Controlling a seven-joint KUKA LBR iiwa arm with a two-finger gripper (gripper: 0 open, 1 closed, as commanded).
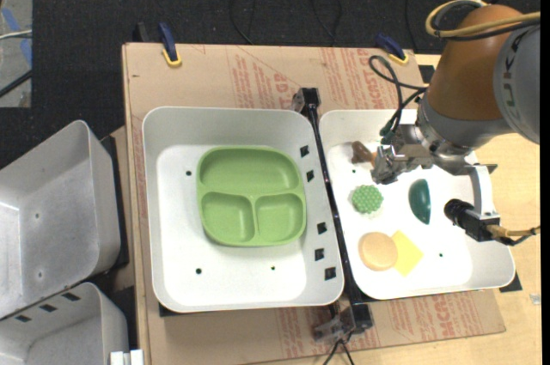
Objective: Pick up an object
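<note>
Hovering: end effector (385, 168) above green ball (367, 199) | finger state: cannot tell

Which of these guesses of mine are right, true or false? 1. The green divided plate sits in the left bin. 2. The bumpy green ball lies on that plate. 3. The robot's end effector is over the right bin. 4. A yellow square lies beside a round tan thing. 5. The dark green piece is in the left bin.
1. True: the green divided plate lies in the left bin.
2. False: the bumpy green ball lies in the right bin, off the plate.
3. True: the end effector is above the right bin, just up from the ball.
4. True: the yellow square touches the round tan thing.
5. False: the dark green piece is in the right bin.
</note>
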